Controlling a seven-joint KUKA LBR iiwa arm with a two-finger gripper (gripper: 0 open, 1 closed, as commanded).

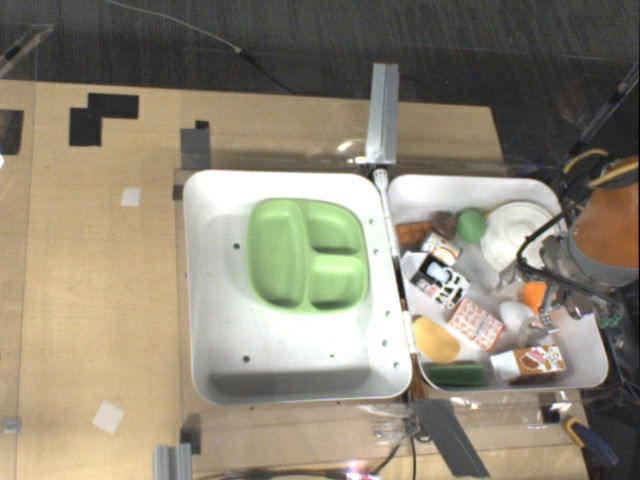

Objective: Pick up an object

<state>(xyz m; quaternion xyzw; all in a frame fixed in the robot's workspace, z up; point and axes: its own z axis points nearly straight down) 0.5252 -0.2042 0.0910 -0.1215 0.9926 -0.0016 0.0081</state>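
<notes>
Camera view: arm (605,230) reaches in from the right over the right bin (590,373); fingers (548,318) hang low over that bin's right part, whether wide or narrow I cannot tell (too small and dark); nothing seen between them. Orange object (535,294) lies just up-left of the fingers; small brown-and-white carton (541,361) just below them; red patterned packet (473,324) to their left; yellow piece (436,339) and dark green piece (459,374) further left; white bowl (512,230) above. Green divided tray (305,254) sits in the left bin (215,368), well apart on the worktop (90,298).
</notes>
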